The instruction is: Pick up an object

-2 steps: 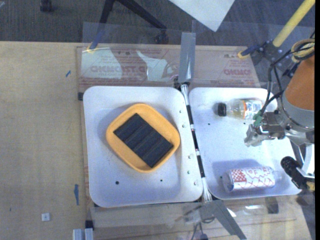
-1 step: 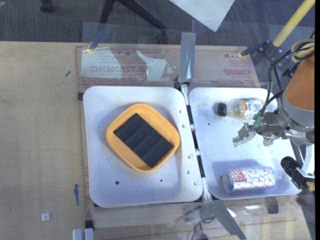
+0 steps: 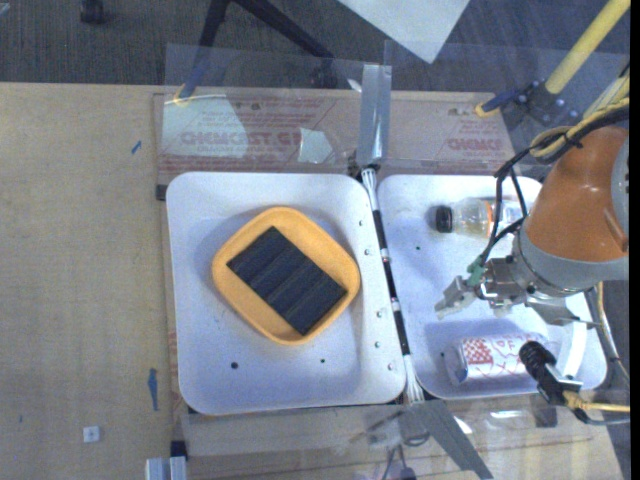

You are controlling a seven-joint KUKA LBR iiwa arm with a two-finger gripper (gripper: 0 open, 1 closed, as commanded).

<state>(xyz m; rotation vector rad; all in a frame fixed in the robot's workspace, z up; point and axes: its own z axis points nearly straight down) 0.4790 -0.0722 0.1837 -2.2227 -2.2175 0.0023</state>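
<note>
My gripper (image 3: 455,296) hangs over the middle of the right bin (image 3: 415,258), reaching in from the right. Nothing shows between its fingers. A clear bottle with a black cap (image 3: 465,215) lies on its side at the back of that bin, above the gripper. A red-and-white patterned can (image 3: 488,357) lies on its side near the bin's front edge, below the gripper. In the left bin (image 3: 200,348) sits a yellow dish (image 3: 230,298) with a dark slatted pad (image 3: 286,280) lying in it.
A metal divider strip (image 3: 385,288) runs between the two bins. Clear plastic walls with cardboard behind them stand at the back (image 3: 260,138). An office chair base (image 3: 200,8) is on the floor beyond the bench.
</note>
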